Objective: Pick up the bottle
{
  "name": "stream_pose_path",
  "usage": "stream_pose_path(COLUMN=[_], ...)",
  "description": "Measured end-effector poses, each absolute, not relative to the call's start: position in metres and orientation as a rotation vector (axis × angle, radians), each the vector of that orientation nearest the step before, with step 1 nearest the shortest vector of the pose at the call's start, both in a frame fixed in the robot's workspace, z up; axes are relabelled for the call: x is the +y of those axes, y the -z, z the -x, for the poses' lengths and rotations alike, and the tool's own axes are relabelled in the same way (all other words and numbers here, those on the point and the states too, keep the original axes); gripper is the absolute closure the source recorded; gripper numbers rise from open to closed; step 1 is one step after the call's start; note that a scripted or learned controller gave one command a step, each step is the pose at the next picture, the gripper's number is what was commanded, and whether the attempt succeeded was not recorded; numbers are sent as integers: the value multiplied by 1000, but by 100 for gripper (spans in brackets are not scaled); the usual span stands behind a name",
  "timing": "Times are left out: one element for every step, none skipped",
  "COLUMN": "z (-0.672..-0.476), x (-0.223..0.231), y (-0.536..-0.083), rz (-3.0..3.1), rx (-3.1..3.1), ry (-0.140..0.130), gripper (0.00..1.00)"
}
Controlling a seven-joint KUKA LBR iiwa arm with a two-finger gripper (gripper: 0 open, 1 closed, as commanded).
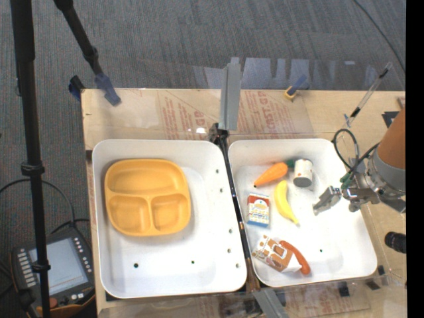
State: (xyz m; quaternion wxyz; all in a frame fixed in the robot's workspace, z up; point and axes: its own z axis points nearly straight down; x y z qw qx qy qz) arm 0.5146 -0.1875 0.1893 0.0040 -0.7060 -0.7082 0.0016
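Bottle (303, 172) is what I take the small white and grey cylinder to be, lying near the far edge of the right bin (344, 260), though the view is too coarse for me to be sure. A carrot (271, 174) lies just beside it on the side toward the divider, and a banana (285, 201) sits just nearer the front. My gripper (329, 199) hovers inside the right bin close to its right edge, apart from the bottle, and its fingers look spread with nothing between them. Bare white floor lies between gripper and bottle. A small carton (258, 210) and a packet (281, 255) crowd the divider side. An orange tray (148, 197) sits in the left bin (165, 277).
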Motion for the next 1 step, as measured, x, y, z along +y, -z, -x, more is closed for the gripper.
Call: stream_pose_path(z=[-543], x=[-120], y=[-84], rz=[1502], rx=[-2753], ry=[-1], gripper=[0])
